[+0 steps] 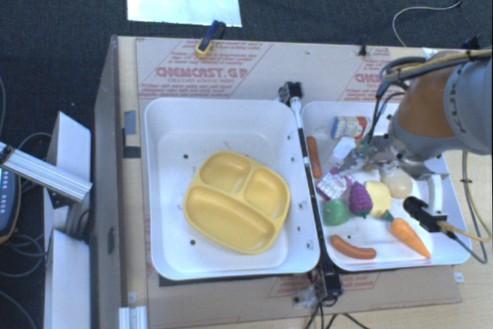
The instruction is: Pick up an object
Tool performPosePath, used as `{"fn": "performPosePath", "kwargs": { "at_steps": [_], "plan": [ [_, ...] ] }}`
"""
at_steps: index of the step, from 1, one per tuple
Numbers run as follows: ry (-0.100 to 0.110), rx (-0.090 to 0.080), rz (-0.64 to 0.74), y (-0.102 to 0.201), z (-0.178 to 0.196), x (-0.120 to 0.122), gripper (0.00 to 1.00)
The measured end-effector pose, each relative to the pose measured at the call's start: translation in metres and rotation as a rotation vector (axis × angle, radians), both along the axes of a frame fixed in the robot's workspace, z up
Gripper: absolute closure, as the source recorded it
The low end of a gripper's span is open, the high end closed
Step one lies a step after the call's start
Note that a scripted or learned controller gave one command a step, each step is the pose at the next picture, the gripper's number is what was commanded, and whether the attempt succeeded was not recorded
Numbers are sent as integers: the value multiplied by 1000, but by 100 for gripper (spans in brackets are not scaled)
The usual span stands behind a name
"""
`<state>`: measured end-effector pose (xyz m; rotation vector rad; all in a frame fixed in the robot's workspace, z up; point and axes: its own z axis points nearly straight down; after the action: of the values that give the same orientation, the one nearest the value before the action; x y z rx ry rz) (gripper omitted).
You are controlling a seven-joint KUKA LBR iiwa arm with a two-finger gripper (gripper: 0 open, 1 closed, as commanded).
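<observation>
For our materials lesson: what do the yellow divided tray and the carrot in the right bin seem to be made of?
Yellow divided tray: probably moulded plastic, smooth with a soft sheen, one even colour and rounded compartment ridges.
Carrot: likely toy plastic or rubber, uniformly bright orange and smooth-looking; too small to be sure.

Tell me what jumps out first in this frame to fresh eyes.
The yellow divided tray lies alone in the left bin. The right bin holds a heap of toy food: purple grapes, a green piece, a carrot, a sausage. The arm hangs over them.

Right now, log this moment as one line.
tool low in right bin | above toy food | yellow tray in left bin | nothing lifted
</observation>
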<state>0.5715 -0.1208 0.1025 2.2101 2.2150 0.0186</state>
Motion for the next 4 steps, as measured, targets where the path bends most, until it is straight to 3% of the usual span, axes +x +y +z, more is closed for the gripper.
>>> {"fn": "performPosePath", "kwargs": {
  "at_steps": [1, 2, 3, 4],
  "plan": [
    [-7, -4, -2, 9, -11, -32, 0],
    [-8, -3, -1, 6, -11, -45, 0],
    [-3, 1, 2, 7, -1, -45, 100],
    [-3, 1, 2, 7, -1, -45, 0]
  ]
}}
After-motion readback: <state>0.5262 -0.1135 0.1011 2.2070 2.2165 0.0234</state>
